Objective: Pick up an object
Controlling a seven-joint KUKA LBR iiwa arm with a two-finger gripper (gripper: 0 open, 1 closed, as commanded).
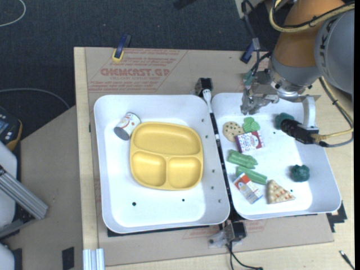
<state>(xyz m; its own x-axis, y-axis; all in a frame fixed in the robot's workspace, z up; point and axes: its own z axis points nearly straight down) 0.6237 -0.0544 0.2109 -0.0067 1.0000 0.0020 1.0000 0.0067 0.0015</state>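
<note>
My gripper (249, 107) hangs over the far left part of the right bin (323, 179). Just below it in the view lie a small green toy (251, 124) and a round cookie (231, 130). Nothing shows held in the gripper. Further toward the front of this bin are a red and white packet (249, 142), two green pods (242, 159), a small red and white carton (247, 187), a pizza slice (278, 193) and a dark green broccoli piece (300, 172).
The left bin (107, 167) holds a yellow divided plate (166, 154) and a small tipped cup (126, 125). A black part with a yellow cable (298, 131) sticks out over the right bin's far side. A black ridge (214, 134) divides the bins.
</note>
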